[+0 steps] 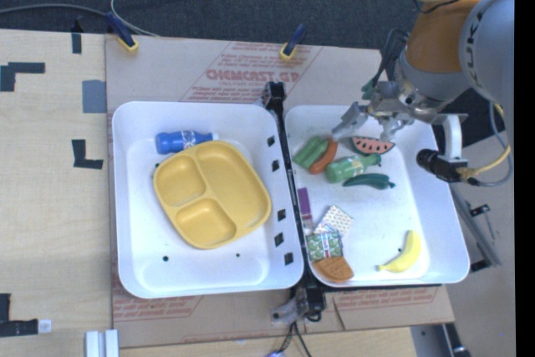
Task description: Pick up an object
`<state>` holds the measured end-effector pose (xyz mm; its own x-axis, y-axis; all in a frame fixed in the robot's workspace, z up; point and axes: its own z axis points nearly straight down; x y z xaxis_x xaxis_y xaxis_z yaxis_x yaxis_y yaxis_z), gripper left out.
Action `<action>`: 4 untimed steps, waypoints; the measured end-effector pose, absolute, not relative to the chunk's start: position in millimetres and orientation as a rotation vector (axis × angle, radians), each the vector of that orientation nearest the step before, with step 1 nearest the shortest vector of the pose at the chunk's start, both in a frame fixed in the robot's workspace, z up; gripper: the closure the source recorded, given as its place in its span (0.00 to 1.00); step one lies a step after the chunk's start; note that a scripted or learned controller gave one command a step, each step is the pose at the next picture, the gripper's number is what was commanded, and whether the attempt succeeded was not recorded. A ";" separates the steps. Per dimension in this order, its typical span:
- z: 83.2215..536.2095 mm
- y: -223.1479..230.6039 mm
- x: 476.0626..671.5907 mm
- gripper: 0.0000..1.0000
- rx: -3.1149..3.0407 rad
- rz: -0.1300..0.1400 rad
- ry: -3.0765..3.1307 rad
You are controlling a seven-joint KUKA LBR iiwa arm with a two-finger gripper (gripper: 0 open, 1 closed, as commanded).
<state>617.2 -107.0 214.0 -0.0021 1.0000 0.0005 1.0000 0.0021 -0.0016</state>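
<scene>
Beneath pincer (369,120): watermelon slice (373,146).

Bench (50,180) with cardboard sheet (251,75) and two white bins (134,263) below and left of the fingers (347,123).

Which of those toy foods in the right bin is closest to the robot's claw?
The watermelon slice, red with a green rind, lies just beneath the gripper. The banana sits far off, near the bin's front corner.
</scene>
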 end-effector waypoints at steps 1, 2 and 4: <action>183.5 -59.5 606.3 0.00 -2.217 0.002 -2.223; 107.4 -92.1 611.3 0.00 -2.232 -0.019 -2.237; 116.1 -91.8 610.9 0.00 -2.230 -0.018 -2.235</action>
